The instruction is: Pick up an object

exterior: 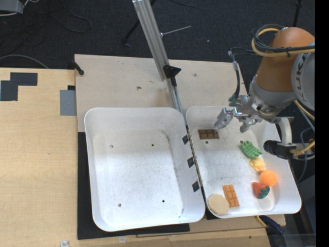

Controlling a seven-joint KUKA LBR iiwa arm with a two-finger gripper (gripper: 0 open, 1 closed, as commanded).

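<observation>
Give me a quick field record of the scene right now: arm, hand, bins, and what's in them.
arm: reaches in from the right, orange band above the wrist
hand: above the far end of the right bin, up and to the right of the brown chocolate bar
hand contents: nothing seen between the fingers
right bin items: brown chocolate bar, green toy, yellow piece, orange ball, red strawberry toy, waffle-like orange bar, beige round piece
left bin: white, speckled floor
</observation>
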